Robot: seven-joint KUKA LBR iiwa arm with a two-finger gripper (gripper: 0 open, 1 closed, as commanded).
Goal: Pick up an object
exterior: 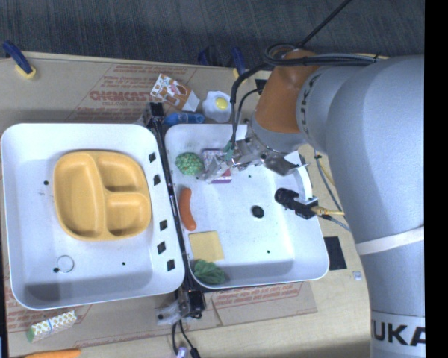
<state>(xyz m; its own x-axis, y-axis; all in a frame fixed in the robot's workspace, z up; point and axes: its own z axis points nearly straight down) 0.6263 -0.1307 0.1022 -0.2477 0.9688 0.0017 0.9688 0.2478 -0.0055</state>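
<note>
Grey and orange-banded, the robot arm (313, 118) lowers its two-finger gripper (228, 162) into the right white plastic bin (284, 263), beside a small pink-and-white packet (218, 171) and a green broccoli-like toy (187, 162). Whether anything is grasped cannot be told. An orange sausage-shaped toy (187, 208) and yellow cheese slice (206, 245) lie untouched; nothing is lifted yet.

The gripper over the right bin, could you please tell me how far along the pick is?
Done: the gripper has reached the right bin, low at its upper left, beside the green broccoli-like toy. In hand: a small pinkish item lies right at its tip; a grasp can't be confirmed. Left: closing and lifting. The sausage and cheese slice lie untouched.
</note>
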